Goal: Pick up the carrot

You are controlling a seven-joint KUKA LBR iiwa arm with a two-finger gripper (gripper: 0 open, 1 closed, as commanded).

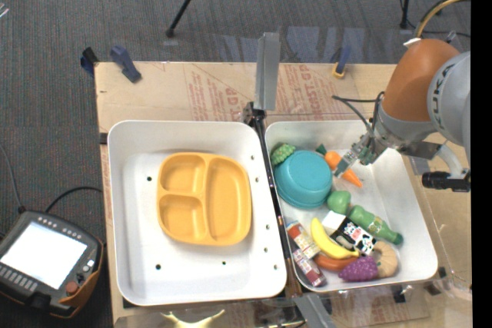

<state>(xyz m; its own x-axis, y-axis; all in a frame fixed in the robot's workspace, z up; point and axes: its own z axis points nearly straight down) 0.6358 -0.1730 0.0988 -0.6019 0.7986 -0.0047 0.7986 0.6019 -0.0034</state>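
The orange carrot [333, 160] lies in the right bin [407, 188], just right of the teal bowl [304, 177], with its pointed tip [354, 181] towards the bin's middle. My gripper [350, 165] is down over the carrot's middle and hides that part. The grey arm with its orange band [419, 84] reaches in from the upper right.
Crowding the right bin's front are a green bottle [367, 219], a banana [327, 240], a cow-print box [355, 236], purple grapes [360, 268] and a green vegetable [282, 154]. A yellow divided plate [205, 197] lies in the left bin [127, 242].
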